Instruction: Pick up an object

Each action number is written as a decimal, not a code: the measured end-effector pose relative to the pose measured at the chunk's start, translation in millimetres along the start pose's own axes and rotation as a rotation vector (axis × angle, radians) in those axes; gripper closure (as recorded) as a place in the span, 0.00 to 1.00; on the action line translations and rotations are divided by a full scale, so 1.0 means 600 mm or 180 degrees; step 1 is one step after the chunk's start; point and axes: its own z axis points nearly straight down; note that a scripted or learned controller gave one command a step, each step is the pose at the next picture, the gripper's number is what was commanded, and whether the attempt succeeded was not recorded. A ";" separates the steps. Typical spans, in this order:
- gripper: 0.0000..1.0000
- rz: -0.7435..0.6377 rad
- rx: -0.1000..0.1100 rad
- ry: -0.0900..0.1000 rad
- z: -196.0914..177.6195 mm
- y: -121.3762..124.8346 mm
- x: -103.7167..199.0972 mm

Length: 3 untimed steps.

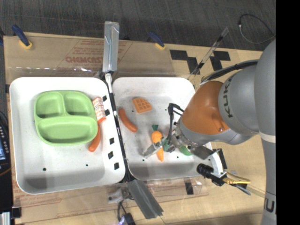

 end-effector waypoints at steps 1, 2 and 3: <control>1.00 -0.0014 0.0009 0.0000 -0.013 0.000 -0.002; 0.00 -0.0014 0.0009 -0.0001 -0.013 0.000 -0.002; 1.00 -0.0033 0.0022 0.0008 -0.025 0.000 -0.002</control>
